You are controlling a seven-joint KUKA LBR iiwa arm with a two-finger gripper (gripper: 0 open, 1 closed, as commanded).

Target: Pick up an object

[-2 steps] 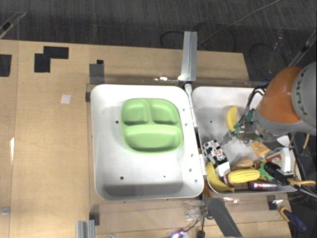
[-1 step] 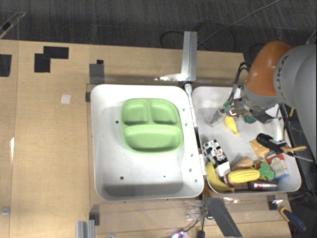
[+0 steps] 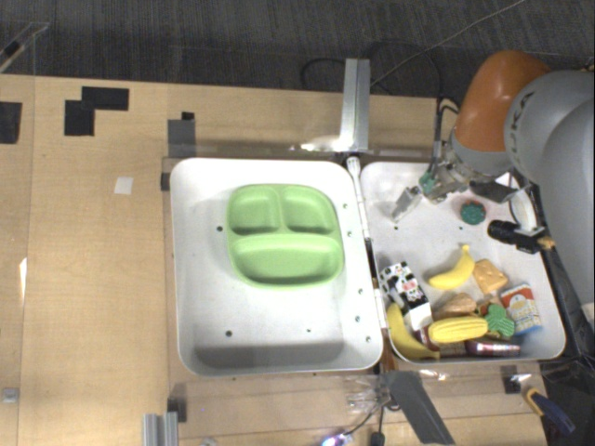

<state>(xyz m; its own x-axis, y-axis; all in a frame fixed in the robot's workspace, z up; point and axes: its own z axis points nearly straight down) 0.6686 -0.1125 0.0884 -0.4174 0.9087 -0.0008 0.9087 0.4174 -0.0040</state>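
My gripper [image 3: 406, 203] hangs over the bare far-left part of the right bin [image 3: 395, 179], open, with nothing between its fingers. The objects lie in that bin's near half, apart from the gripper: a small yellow banana [image 3: 453, 269], a black-and-white cow toy [image 3: 402, 284], a yellow corn cob [image 3: 456, 330], a second banana [image 3: 404, 334], a tan bread piece [image 3: 490, 275], a red-and-white carton [image 3: 521, 307] and a green toy [image 3: 500, 321]. A teal disc [image 3: 474, 213] lies to the right of the gripper.
The left bin [image 3: 200, 277] holds a green divided plate [image 3: 279, 230]. A metal post [image 3: 356, 100] stands behind the wall between the two bins. The grey arm with its orange band [image 3: 497, 91] covers the right bin's far right corner.
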